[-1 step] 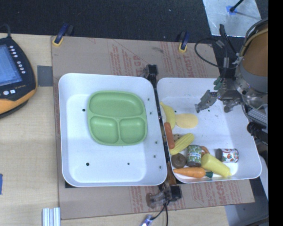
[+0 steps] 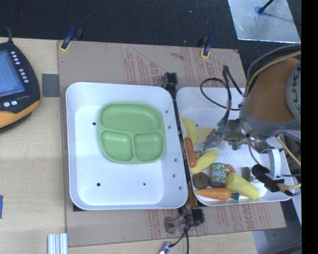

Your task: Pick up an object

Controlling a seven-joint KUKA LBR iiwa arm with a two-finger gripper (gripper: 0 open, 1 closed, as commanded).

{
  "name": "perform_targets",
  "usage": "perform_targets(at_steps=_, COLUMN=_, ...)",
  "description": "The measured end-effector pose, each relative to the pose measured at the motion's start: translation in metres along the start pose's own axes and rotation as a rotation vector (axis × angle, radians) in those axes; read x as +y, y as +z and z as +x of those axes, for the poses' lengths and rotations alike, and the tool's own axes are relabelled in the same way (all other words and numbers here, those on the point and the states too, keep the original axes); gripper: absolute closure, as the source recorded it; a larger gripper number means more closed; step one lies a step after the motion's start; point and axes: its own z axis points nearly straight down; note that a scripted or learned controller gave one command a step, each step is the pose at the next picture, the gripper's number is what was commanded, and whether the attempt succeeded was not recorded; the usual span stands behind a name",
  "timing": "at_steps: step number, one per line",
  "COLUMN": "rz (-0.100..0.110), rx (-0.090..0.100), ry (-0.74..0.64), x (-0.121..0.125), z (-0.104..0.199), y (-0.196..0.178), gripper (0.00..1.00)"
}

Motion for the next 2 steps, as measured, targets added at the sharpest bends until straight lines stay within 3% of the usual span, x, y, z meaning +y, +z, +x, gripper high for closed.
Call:
perform_targets(at_steps=1, rz=-0.001, rx=-0.001, ry=-0.002, x=0.05, z=-0.009, y=0.056, gripper=0.0)
perform_targets(at_steps=2, rz=-0.002, rx=0.001, ry=0.001, x=0.105, z=-0.036, y=0.055, gripper=0.0)
